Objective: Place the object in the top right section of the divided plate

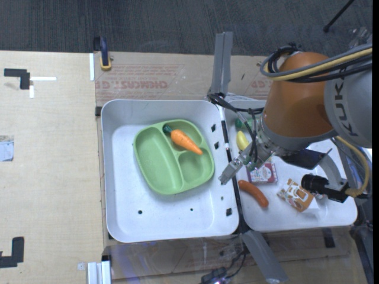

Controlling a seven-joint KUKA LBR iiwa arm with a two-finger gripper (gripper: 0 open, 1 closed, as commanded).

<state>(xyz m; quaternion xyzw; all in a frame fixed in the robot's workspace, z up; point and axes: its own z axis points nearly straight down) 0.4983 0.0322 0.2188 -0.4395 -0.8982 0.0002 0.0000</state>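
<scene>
Orange toy carrot (186,141) lies in green divided plastic plate's (157,169) top right section; gripper (237,167) finger state indiscernible, over bins' divide.

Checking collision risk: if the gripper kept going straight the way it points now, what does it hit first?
The gripper points down-left, over the divide between the bins. Going straight on, it would likely first meet the left bin near its right wall, just short of the green divided plate. Depth is unclear from this one view.
</scene>
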